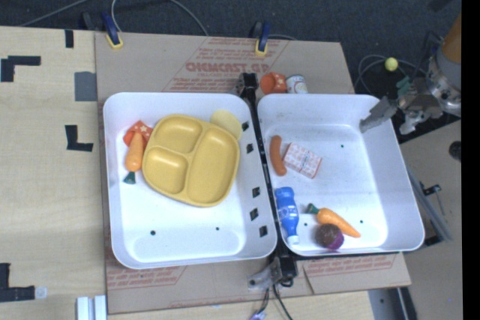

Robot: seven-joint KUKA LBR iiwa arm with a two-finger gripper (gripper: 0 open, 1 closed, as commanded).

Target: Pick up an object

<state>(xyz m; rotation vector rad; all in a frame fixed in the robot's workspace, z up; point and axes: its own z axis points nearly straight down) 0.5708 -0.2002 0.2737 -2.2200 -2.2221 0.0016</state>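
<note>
My gripper [388,113] hangs over the upper right rim of the right bin [390,183], above its wall, with nothing seen in it. In that bin lie a reddish sausage [277,155], a pink patterned packet [302,160], a blue bottle [286,212], an orange carrot [336,219] and a dark purple round item [329,236]. All of them lie to the left of and below the gripper, well apart from it.
The left bin [180,236] holds a yellow divided plate [190,159], a small carrot [134,154], a red item [137,133] and a pale yellow item [225,120]. An orange item [271,82] and a small can [296,84] sit behind the bins.
</note>
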